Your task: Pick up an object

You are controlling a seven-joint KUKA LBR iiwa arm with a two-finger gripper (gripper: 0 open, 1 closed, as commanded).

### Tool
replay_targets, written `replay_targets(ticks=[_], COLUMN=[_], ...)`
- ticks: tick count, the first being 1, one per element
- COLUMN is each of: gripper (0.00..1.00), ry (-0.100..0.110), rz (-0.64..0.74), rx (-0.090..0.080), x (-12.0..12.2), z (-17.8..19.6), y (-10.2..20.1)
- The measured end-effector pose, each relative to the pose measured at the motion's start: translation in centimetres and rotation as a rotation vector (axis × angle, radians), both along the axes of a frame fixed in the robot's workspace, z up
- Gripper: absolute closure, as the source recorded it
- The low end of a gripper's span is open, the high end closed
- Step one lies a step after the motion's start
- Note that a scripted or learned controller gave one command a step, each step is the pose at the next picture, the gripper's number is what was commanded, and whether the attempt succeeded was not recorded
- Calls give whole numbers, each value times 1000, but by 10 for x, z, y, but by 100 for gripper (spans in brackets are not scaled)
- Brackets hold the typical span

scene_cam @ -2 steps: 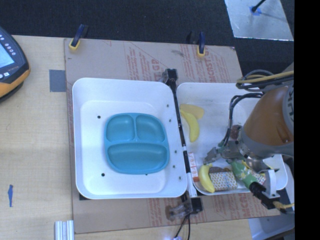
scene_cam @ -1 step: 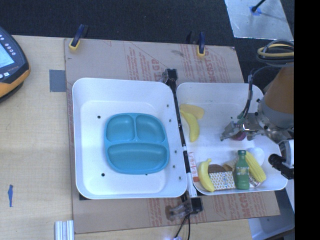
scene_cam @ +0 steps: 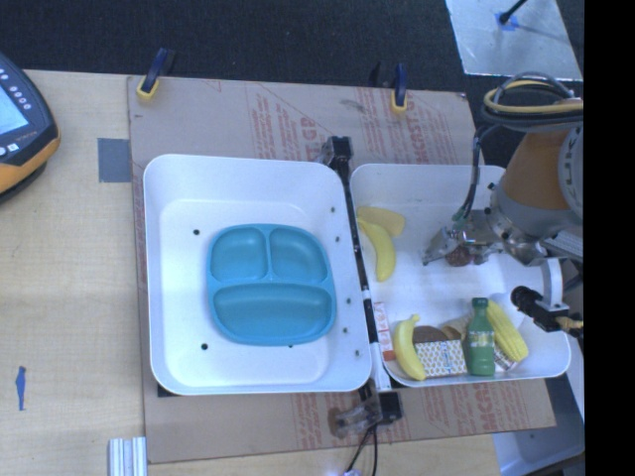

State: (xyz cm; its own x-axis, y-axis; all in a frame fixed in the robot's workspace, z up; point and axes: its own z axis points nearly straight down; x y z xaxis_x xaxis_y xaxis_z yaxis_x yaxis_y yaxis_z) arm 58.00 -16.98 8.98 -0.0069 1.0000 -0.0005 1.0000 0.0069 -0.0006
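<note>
1. Two white bins sit side by side on a sheet of cardboard [scene_cam: 248, 117] on the bench.
2. Left bin [scene_cam: 169, 266] holds a blue plate [scene_cam: 270, 286] with three parts. The plate lies flat in the middle of the bin.
3. Right bin [scene_cam: 417, 181] holds the small things to pick from.
4. Near its left wall lies a banana [scene_cam: 380, 248], pointing up and down, with a pale yellow piece [scene_cam: 385, 219] touching its top end.
5. Along the front wall, from left to right: a second banana [scene_cam: 408, 347], a small printed box [scene_cam: 441, 358], a green bottle [scene_cam: 480, 337] and a yellow corn cob [scene_cam: 507, 329]. They are packed close, and the bottle touches the box and the corn.
6. Something brown [scene_cam: 433, 333] peeks out behind the box. It is too hidden to name.
7. Arm [scene_cam: 541, 181] reaches in from the right, grey with an orange band, over the back right part of the right bin.
8. Gripper [scene_cam: 458, 249] is low in the bin, to the right of the first banana and well apart from the things at the front.
9. A small dark brown thing [scene_cam: 458, 257] is right at the gripper tip. It may be between the fingers, but the view is too blurry, so I cannot tell if the fingers are spread or pressed together.
10. Two clamps [scene_cam: 152, 75] pin the cardboard at the back edge.
11. An orange and grey pad [scene_cam: 20, 117] lies at the far left of the bench.
</note>
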Motion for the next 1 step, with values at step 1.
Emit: replay_targets(ticks=[1], gripper=[0], ry=[-4], rz=[-1], rx=[-1], x=[55], z=[3], y=[0])
